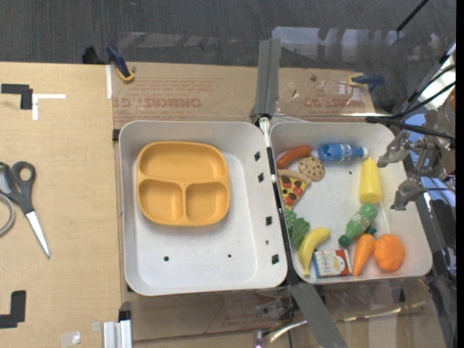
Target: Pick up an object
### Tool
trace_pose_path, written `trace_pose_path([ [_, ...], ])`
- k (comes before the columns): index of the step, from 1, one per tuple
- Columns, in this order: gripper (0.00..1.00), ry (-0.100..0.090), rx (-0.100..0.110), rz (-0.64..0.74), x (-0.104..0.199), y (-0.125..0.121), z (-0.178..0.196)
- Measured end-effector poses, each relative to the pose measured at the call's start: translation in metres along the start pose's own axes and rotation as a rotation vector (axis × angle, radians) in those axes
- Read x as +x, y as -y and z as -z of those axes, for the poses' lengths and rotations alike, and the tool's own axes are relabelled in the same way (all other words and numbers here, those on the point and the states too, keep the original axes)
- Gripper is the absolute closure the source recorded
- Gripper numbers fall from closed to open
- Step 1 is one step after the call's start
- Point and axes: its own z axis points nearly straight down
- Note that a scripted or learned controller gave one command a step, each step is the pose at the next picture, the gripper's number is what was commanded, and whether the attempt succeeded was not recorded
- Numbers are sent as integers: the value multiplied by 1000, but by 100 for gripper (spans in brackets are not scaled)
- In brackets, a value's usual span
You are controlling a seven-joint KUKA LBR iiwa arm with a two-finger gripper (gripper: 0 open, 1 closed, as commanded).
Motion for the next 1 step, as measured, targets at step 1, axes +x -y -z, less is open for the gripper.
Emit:
trace_pose_path([
  [1,0,-1,0,-140,-11,18,-126],
])
